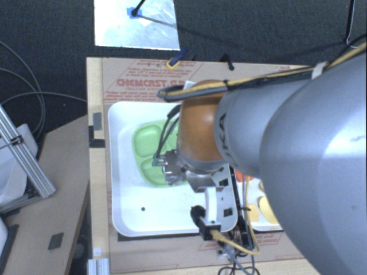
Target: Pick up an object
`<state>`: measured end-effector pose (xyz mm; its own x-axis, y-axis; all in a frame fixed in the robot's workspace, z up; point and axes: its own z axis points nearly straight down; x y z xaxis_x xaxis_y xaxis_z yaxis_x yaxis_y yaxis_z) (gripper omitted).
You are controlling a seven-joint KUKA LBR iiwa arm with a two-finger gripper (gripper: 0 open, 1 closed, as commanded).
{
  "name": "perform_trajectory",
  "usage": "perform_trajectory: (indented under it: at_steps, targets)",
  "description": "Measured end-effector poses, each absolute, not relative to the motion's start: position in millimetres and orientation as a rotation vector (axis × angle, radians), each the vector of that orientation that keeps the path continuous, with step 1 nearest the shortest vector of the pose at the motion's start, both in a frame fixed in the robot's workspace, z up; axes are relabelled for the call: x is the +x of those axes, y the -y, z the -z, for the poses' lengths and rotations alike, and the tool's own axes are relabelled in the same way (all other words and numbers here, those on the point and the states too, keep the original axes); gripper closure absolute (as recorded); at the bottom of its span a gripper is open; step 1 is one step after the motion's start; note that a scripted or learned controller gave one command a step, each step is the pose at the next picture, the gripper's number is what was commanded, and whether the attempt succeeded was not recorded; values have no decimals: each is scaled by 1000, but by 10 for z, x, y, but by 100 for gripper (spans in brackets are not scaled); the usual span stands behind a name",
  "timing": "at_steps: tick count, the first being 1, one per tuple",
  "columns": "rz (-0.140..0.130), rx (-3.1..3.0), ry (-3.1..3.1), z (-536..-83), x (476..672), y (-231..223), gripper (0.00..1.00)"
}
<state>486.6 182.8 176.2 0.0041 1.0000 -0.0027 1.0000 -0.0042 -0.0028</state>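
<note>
One arm [287, 125] looms over the left bin [123, 153] as a pick attempt plays out on the bench.

Reaching in from the right, the arm hangs low above the bin, its orange band [198, 125] and wrist [198, 173] blocking much of the floor beneath. A pale green dish [146, 148], the nearest candidate for the pick, lies in the bin's upper half, partly under the wrist, a placement that suggests the arm is working directly over its target. Whether the gripper [175, 173] is wide, narrow or closed on anything cannot be told from this angle. Orange and yellow items [265, 205] peek out in the right bin, well behind the arm. Cables [238, 245] trail off the wrist toward the bench's near edge.
</note>
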Motion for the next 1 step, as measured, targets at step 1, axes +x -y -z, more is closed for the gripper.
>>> perform_trajectory:
  at_steps: [1]
  targets:
    - [2, -2226, 2221, -1656, 5293, -1572, 100]
